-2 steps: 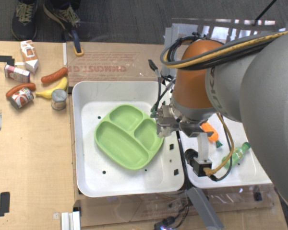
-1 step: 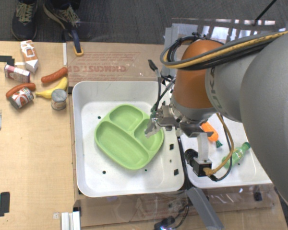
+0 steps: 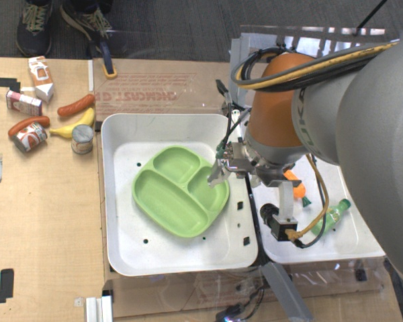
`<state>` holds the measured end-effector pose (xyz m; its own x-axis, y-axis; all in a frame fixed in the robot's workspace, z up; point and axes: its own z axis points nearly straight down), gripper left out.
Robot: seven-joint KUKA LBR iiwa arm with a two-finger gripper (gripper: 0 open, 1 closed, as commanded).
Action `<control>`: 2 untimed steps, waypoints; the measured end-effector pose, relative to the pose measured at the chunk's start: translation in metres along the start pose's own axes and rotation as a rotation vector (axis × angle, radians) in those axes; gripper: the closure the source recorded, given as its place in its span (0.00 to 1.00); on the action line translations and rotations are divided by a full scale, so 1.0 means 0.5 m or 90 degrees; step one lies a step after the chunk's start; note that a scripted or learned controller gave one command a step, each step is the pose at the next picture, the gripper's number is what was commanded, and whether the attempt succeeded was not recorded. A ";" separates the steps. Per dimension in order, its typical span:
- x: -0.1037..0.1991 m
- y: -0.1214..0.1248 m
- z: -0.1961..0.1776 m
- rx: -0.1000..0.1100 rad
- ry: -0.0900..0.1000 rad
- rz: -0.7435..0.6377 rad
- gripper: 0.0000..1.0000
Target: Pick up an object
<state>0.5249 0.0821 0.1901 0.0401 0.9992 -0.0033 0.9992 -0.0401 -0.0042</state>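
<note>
A light green divided plate (image 3: pixel 174 193) lies flat in the left white bin (image 3: pixel 111 180). My gripper (image 3: pixel 217 171) hangs low over the plate's right rim, close to the wall between the two bins. The grey arm and its orange band (image 3: pixel 279 106) cover much of the right bin (image 3: pixel 352 247). In that bin a green bottle (image 3: pixel 334 215) lies at the right, and a small orange object (image 3: pixel 297 188) peeks out beside the wrist. I see nothing held in the gripper.
On the bench left of the bins lie a sausage (image 3: pixel 75 104), a banana (image 3: pixel 72 129), a small tin (image 3: pixel 82 140), a red can (image 3: pixel 28 134) and a small carton (image 3: pixel 40 78). A cable (image 3: pixel 309 228) loops under the wrist.
</note>
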 end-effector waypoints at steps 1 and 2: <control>0.011 -0.027 0.000 0.001 0.000 0.003 0.00; 0.010 -0.027 -0.014 0.003 -0.002 0.003 1.00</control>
<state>0.5118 0.0875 0.1973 0.0441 0.9990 -0.0069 0.9990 -0.0442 -0.0095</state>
